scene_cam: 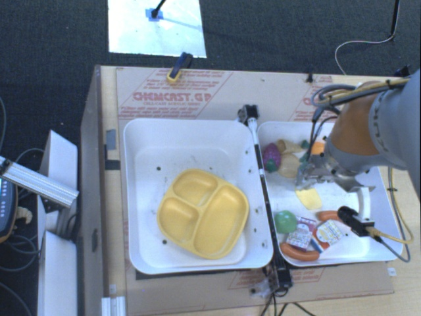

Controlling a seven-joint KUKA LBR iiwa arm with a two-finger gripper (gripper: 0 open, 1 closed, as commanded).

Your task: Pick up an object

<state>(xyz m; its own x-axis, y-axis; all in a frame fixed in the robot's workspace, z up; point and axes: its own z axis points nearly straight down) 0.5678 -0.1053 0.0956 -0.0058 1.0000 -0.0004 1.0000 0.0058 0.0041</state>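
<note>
Now the pincer (308, 176) hangs low in the right white bin (381, 254), just above a flat yellow plastic piece (308, 198); whether it is open, I cannot tell. Go straight down, squeeze gently.

A dark carpeted floor (52, 38) surrounds the bench (197, 91), with a pale square sheet (156, 18) lying beyond it.
</note>
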